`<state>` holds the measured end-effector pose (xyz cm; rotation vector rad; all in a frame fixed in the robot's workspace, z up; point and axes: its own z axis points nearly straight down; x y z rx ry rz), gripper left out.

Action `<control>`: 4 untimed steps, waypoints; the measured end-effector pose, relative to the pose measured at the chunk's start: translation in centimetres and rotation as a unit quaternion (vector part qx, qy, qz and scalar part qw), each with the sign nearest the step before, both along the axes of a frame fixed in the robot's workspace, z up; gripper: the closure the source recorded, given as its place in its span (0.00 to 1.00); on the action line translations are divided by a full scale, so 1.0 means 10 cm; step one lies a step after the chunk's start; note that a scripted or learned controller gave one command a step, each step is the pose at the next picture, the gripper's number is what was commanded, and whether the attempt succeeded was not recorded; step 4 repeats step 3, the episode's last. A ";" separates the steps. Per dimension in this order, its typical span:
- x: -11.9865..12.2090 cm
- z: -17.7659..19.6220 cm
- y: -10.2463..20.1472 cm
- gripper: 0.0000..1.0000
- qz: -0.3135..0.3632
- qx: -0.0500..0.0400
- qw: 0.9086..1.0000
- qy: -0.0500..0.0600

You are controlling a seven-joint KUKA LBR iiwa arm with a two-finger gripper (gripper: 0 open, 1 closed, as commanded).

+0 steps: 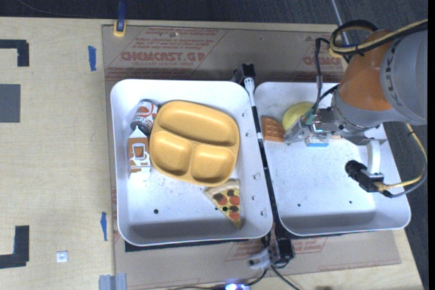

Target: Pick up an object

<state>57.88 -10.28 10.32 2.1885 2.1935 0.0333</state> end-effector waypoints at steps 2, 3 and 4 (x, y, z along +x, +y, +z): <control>-0.02 0.00 0.00 0.00 -0.001 0.002 1.000 0.004; 0.02 0.00 0.01 0.00 0.000 0.000 1.000 -0.001; 0.02 0.00 0.01 0.00 0.000 0.000 1.000 -0.001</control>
